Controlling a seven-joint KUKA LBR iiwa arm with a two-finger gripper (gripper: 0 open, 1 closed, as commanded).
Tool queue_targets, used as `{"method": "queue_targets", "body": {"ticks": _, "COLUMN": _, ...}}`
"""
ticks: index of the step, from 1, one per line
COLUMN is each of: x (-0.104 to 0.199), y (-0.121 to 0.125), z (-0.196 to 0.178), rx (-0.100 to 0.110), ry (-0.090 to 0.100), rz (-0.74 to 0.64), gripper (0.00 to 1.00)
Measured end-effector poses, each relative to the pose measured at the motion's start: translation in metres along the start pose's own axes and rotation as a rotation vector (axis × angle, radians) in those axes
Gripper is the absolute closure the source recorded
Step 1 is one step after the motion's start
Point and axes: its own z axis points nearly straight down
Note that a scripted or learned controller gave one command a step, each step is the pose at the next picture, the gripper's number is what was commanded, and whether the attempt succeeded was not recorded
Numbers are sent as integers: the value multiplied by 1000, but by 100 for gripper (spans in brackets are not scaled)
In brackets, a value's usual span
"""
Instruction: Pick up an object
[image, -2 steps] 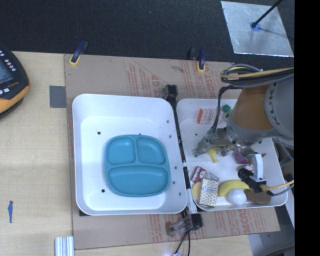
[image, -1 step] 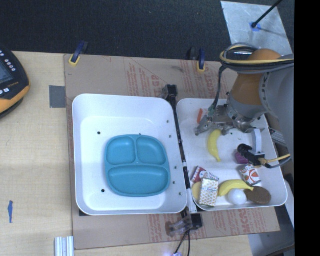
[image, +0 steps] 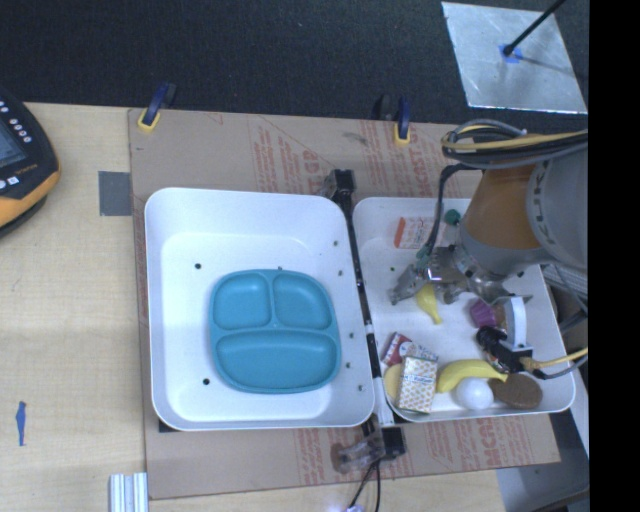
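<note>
My gripper (image: 421, 287) is down inside the right bin (image: 372, 250), near the bin's middle left, under the grey wrist with its orange band. A small yellow piece (image: 430, 304) lies right at the gripper's tip, touching or just below it; whether it is held is unclear. Nearby in the same bin are a purple object (image: 487, 312), a yellow banana (image: 466, 373), a white ball (image: 475, 396), a brown item (image: 518, 391), a tan box (image: 418, 384), a red and white packet (image: 397, 348) and an orange and white packet (image: 409, 232).
The left bin (image: 170, 240) holds a teal divided plate (image: 275, 330) at its centre. Yellow and black cables (image: 500, 135) loop above the arm. A yellow and black device (image: 20, 165) sits at the bench's far left. Clamps (image: 402, 118) hold the cardboard at the back.
</note>
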Motion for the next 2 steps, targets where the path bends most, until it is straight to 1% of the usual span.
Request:
{"method": "queue_targets", "body": {"ticks": 1, "x": -1, "y": 3, "z": -11, "rx": -3, "ry": -2, "rz": -3, "gripper": 100}}
{"method": "queue_targets", "body": {"ticks": 2, "x": 82, "y": 13, "z": -107, "rx": -15, "ry": 2, "rz": -10, "gripper": 100}}
